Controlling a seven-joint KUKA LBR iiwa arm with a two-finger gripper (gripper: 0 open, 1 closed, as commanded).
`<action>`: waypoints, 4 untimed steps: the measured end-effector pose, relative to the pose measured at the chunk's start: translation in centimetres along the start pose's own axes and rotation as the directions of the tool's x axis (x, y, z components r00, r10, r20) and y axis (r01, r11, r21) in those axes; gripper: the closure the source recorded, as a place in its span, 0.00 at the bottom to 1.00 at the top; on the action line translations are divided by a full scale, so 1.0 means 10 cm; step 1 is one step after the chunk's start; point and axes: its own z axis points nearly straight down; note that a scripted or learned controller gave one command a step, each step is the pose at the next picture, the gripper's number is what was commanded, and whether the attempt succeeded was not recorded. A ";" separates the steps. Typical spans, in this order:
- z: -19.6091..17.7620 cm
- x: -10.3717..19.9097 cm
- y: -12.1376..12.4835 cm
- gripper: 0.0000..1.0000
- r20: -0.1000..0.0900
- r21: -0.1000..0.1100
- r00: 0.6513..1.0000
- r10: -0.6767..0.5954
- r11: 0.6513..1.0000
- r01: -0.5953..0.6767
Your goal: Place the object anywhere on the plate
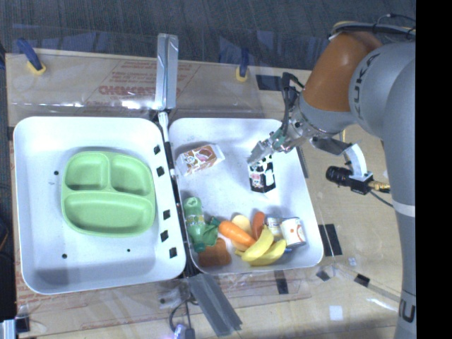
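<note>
A green plate (109, 191) with three compartments lies in the left bin (28, 210). In the right bin (233, 129), a small black-and-white carton (263, 178) stands upright near the right wall. My gripper (264, 151) hangs directly over the carton's top, touching or nearly touching it. The grey arm with its orange band (339, 73) reaches in from the upper right.
A wrapped snack packet (199, 157) lies at the right bin's upper left. Along its front edge sit a green bottle (193, 212), a carrot (235, 232), a banana (265, 248), a small can (292, 232) and other food items. A metal divider (167, 69) stands between the bins.
</note>
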 end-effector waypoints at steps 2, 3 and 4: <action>-0.21 1.46 0.13 1.00 -0.001 0.004 0.992 -0.123 0.992 0.123; -0.11 1.99 0.12 1.00 -0.003 0.004 0.909 -0.417 0.909 0.417; -0.04 2.79 -0.01 1.00 -0.001 0.005 0.884 -0.468 0.884 0.468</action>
